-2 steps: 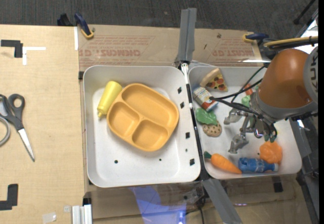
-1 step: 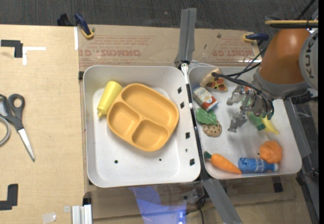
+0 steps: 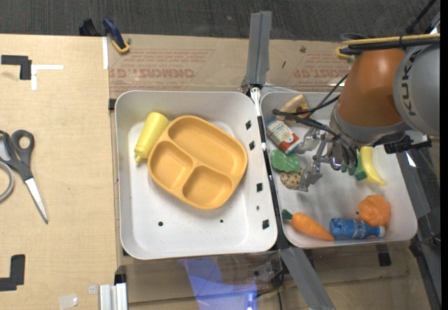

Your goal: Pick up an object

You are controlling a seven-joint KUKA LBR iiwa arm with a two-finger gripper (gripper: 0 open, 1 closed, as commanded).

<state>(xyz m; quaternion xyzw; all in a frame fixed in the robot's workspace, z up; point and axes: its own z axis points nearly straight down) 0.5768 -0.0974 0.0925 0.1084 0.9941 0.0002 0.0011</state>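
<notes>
My gripper (image 3: 327, 164) hangs low in the right bin (image 3: 336, 196), in its upper middle, below the orange wrist band. Just right of it lies a yellow banana (image 3: 371, 166) with a green piece at its side. To its left are a green toy (image 3: 285, 161), a brown cookie (image 3: 292, 179) and a red-and-white packet (image 3: 281, 135). Along the near wall of this bin lie a carrot (image 3: 310, 226), a blue bottle (image 3: 355, 229) and an orange fruit (image 3: 375, 209). Nothing is seen held.
The left bin (image 3: 140, 224) holds an orange divided plate (image 3: 196, 160) and a yellow bottle (image 3: 150, 135) at its upper left. A tan wedge (image 3: 294, 102) sits at the far wall of the right bin. Scissors (image 3: 24, 168) lie on the bench at the left.
</notes>
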